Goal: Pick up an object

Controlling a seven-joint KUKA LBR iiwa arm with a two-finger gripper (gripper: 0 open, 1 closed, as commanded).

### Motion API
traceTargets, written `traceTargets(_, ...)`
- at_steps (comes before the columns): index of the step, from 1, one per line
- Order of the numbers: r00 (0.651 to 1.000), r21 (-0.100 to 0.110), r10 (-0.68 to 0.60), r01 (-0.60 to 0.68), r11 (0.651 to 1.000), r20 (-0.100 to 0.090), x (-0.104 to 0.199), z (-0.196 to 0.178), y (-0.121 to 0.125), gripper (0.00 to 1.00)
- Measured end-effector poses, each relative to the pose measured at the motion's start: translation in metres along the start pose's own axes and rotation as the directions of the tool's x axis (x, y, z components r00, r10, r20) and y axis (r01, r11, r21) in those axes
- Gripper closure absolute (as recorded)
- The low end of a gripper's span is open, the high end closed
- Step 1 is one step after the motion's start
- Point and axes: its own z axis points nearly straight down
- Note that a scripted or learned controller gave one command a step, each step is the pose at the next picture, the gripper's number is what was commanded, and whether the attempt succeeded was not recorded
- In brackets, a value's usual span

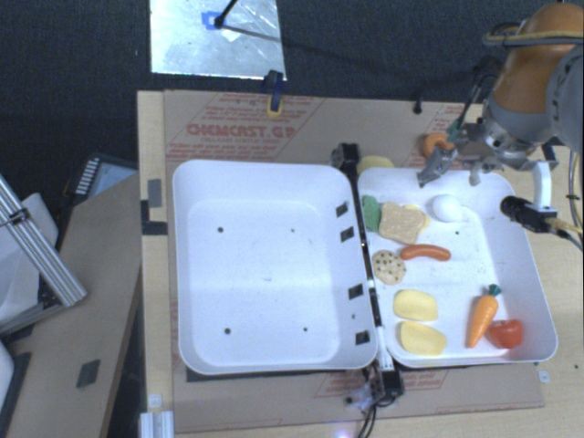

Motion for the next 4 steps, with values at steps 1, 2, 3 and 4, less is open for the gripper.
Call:
traceTargets(1,1.000,-0.010,-0.010,0.010,1.000,-0.003,0.078,-0.081,0.012,0.00)
traceTargets(2,1.000,-0.014,-0.010,0.010,1.000,-0.003,0.150,-0.206,-0.005,0.00)
traceTargets(3,1.000,-0.005,-0.006,0.006,1.000,0.000,0.144,-0.209,-0.004,1.00)
traceTargets(4,1.000,-0.011,-0.007,0.007,1.000,-0.004,0.202,-0.305,-0.005,1.00)
